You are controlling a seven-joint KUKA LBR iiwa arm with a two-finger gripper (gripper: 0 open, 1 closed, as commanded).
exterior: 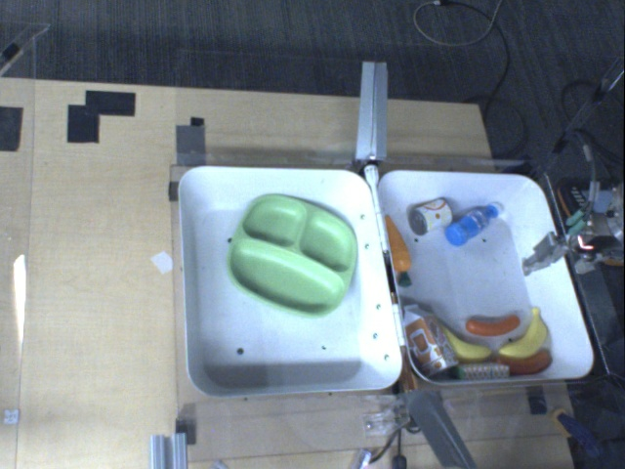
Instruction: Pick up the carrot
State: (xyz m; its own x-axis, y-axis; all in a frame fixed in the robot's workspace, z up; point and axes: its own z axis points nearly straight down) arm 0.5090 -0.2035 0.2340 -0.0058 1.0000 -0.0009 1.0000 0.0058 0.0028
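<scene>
The carrot (396, 246) is a slim orange piece lying lengthwise against the left wall of the right bin (488, 272). My gripper (542, 254) reaches in over that bin's right rim, grey and partly cut off by the view's edge. It sits far to the right of the carrot, with the bin's bare floor between them, and nothing shows in its grasp.
A small can (430, 215) and a blue bottle (473, 225) lie at the back of the right bin. A snack packet (430, 345), a sausage (493, 325) and a banana (522, 338) crowd its front. The left bin (210, 340) holds a green divided plate (291, 252).
</scene>
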